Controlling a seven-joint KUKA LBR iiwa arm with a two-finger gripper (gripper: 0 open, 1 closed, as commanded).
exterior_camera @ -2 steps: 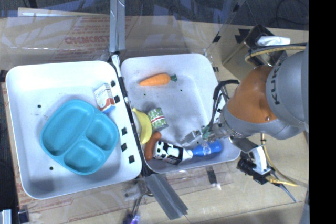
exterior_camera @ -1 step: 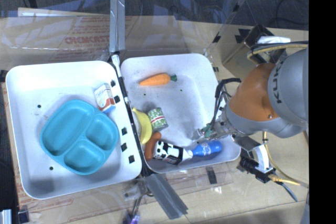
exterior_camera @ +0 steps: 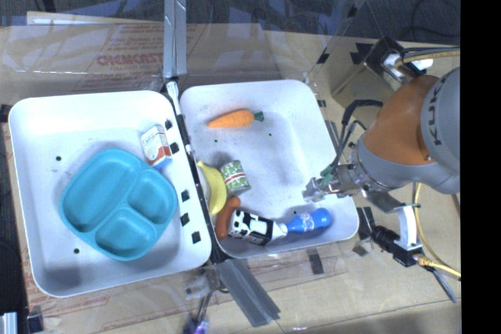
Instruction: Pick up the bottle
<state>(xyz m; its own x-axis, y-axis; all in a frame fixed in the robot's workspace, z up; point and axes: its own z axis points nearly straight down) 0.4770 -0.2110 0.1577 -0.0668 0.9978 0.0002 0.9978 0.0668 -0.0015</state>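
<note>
Wooden worktop [exterior_camera: 70, 51], dark carpet beyond. Left bin [exterior_camera: 39, 192] holds a blue tray [exterior_camera: 117, 203]. Right bin [exterior_camera: 290, 102]: carrot [exterior_camera: 231, 120] upper centre, bottle [exterior_camera: 309, 223] lower right. Tool [exterior_camera: 319, 187] just above bottle; finger state cannot be told.

The right bin [exterior_camera: 258, 94] has bare floor through its middle, between the carrot [exterior_camera: 232, 120] near the far wall and the near-edge clutter: banana [exterior_camera: 210, 185], small can [exterior_camera: 235, 176], cow-patterned toy [exterior_camera: 252, 226] and blue bottle [exterior_camera: 309, 222], packed close together.
</note>
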